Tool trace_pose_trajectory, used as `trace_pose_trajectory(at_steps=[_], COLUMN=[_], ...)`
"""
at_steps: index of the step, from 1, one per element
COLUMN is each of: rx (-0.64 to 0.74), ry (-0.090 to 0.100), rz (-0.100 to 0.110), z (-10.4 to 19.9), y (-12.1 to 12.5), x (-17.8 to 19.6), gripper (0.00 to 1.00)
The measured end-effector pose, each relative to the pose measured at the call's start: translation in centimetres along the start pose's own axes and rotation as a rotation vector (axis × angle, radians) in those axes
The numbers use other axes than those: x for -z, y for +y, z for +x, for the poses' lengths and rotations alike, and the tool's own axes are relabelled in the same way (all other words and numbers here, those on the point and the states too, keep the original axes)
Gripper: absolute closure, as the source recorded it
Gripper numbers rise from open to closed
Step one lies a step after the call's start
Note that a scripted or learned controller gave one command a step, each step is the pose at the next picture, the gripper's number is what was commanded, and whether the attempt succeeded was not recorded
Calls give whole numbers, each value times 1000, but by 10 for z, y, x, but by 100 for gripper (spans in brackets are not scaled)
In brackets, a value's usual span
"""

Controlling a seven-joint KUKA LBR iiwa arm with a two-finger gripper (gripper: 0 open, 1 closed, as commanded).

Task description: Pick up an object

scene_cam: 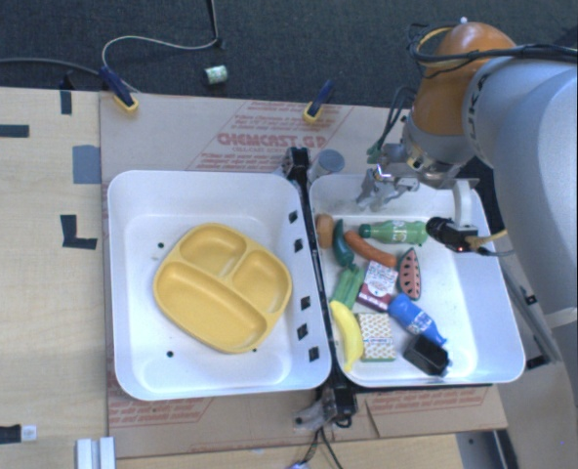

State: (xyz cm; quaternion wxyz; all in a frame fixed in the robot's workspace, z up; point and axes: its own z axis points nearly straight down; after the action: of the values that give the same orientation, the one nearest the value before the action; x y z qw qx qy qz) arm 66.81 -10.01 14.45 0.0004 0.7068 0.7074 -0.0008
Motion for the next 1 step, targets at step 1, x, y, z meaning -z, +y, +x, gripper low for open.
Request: trace_pose_trajectory(at_steps=[1], rx=[0], ry=[0], rz=[1], z=[-14], y=[0], x=[-9], gripper=[100])
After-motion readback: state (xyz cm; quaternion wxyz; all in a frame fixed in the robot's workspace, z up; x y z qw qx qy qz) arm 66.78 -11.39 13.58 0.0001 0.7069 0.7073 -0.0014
